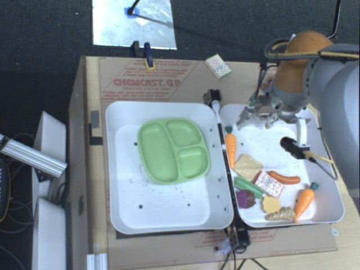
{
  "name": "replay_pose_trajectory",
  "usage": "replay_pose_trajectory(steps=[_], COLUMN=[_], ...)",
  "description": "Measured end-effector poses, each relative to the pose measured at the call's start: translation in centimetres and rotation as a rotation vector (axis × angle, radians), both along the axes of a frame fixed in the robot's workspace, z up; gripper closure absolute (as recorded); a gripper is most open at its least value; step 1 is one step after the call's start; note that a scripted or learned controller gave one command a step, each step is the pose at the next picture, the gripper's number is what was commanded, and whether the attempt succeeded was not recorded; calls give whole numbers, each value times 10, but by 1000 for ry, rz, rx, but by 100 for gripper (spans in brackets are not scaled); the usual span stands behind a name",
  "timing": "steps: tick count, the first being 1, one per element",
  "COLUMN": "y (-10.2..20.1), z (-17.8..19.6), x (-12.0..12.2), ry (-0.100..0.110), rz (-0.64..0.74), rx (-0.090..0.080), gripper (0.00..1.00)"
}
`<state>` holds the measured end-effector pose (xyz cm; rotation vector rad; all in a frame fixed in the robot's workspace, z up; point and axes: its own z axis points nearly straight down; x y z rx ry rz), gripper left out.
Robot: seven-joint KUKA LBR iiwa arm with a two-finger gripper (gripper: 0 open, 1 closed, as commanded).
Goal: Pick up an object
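My gripper [257, 119] hangs over the far end of the right bin [264, 142], its fingers spread and nothing between them. Toy food lies in the near half of that bin. An orange carrot [230, 149] rests along the left wall, closest to the gripper. Beyond it toward the front are a pale cheese wedge [247, 165], a green piece [248, 185], a purple piece [244, 199], a red-and-white box [269, 184], a red sausage [284, 179], a second carrot [304, 201], and yellow and beige bits [275, 208].
The left bin [129, 207] holds a green divided plate [173, 150]. A small patterned block [217, 66] lies on the cardboard behind the bins. The grey arm [332, 89] covers the right bin's far right corner.
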<state>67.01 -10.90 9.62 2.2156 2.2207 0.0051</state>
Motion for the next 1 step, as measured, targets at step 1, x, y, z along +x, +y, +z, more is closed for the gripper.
replay_pose_trajectory(steps=[1], y=[12], z=[-11], x=[-1], ry=[4], rz=[2], rx=[1], gripper=[0])
